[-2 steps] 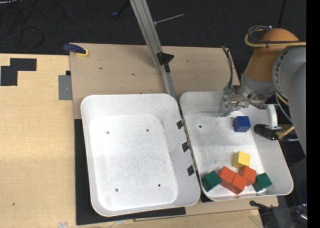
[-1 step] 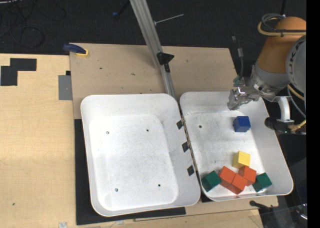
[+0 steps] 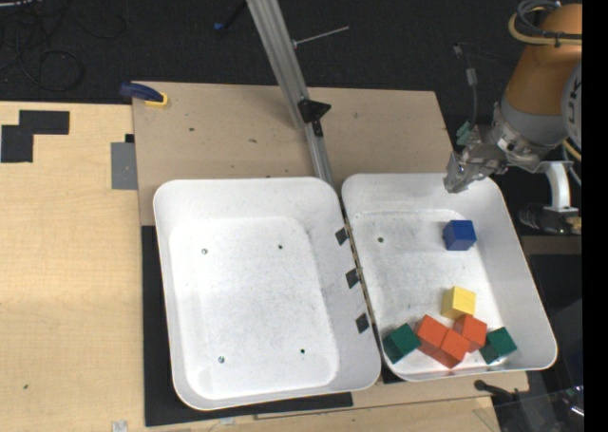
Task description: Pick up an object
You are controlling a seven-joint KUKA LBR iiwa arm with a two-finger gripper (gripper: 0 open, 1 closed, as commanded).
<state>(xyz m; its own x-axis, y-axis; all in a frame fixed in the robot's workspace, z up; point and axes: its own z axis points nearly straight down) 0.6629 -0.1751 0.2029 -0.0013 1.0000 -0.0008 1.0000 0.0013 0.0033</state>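
Nearest the camera, at the front corner of the right bin [image 3: 532,273], sits a huddle of blocks: a green block [image 3: 401,340], an orange block [image 3: 434,333] with a second orange block [image 3: 468,330] touching it, and another green block [image 3: 498,344] at the rim. A yellow block [image 3: 463,300] rests just behind them, and a blue block [image 3: 459,234] stands alone, well apart toward the far end. Beside it, the left bin [image 3: 185,207] shares the tabletop [image 3: 228,131].

High at the far right corner of the right bin hangs the gripper [image 3: 459,178], near the rim and clear of every block. At this slant its tip is a small dark blur, so whether the jaws are apart or together cannot be told; nothing shows between them.

As a judgement, the task is barely begun. No block is lifted, and all six lie in the bin. What remains is choosing one, probably the blue block as the closest and least crowded, then descending, closing and raising it.
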